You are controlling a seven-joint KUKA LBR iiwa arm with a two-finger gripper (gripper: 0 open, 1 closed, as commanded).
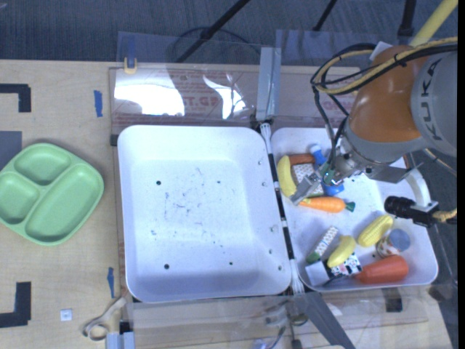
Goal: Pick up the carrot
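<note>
Part of large dark lettering shows on the grey arm (436, 100) at the right edge, seemingly "KU", cut off by the frame. Faint reddish print runs across the clear panel (190, 97) behind the left bin (196, 209), too washed out by glare to read. No other text is legible.

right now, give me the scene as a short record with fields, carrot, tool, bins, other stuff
carrot: carrot lying on its side in the right bin, green end toward the view's right
tool: tool low in the right bin, just above and left of the carrot; carrot not between its fingers
left bin: left bin, white, faint scuffs on its floor
right bin extras: yellow banana by the divider, red pepper near the front edge
bench: green divided plate left of both bins
</note>
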